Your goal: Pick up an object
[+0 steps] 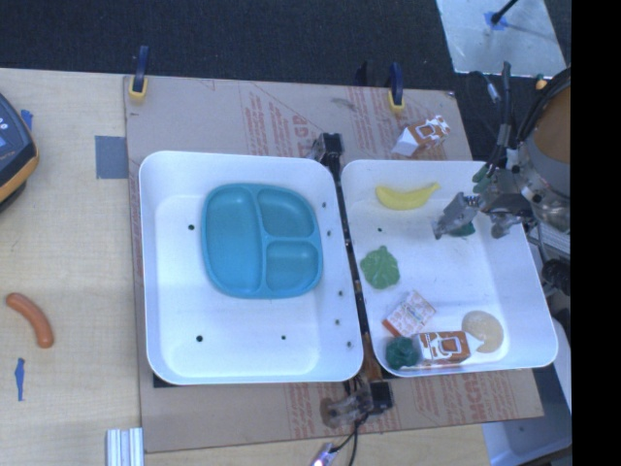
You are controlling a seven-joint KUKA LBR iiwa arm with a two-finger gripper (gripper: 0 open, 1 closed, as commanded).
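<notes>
My gripper [475,225] hangs over the upper right part of the right bin [522,289], open, with its two grey fingers spread apart. A small dark green bit [466,227] shows by the left finger; I cannot tell whether it is touched. In the same bin, a yellow banana [406,195] lies left of the gripper. Lower down sit a green leafy toy [379,267], a red-and-white packet [410,313], a dark green lump [401,353], a small carton [443,347] and a beige round piece [483,329].
The left bin [165,260] holds a blue divided plate [262,240]. Outside the bins, a small carton [422,135] lies on the cardboard at the back and a sausage [31,318] lies on the bench at far left. A dark device [12,153] sits at the left edge.
</notes>
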